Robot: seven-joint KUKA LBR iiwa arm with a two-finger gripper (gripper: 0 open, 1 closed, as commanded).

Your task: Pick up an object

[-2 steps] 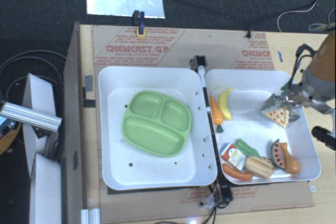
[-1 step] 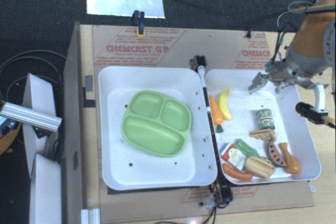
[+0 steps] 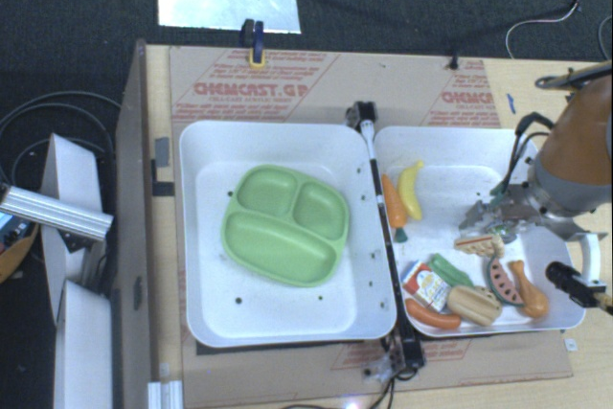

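Red print reading "CHEMCAST GP" stood on the brown protective sheet [image 3: 316, 77] covering the tabletop, once behind the left bin and again, slanted and partly cut off, behind the right bin.

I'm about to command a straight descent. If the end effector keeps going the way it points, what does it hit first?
Most likely the tan sandwich-like toy directly beneath the end effector in the right bin, with the watermelon slice just beyond. Depth is unclear from this slanted view.
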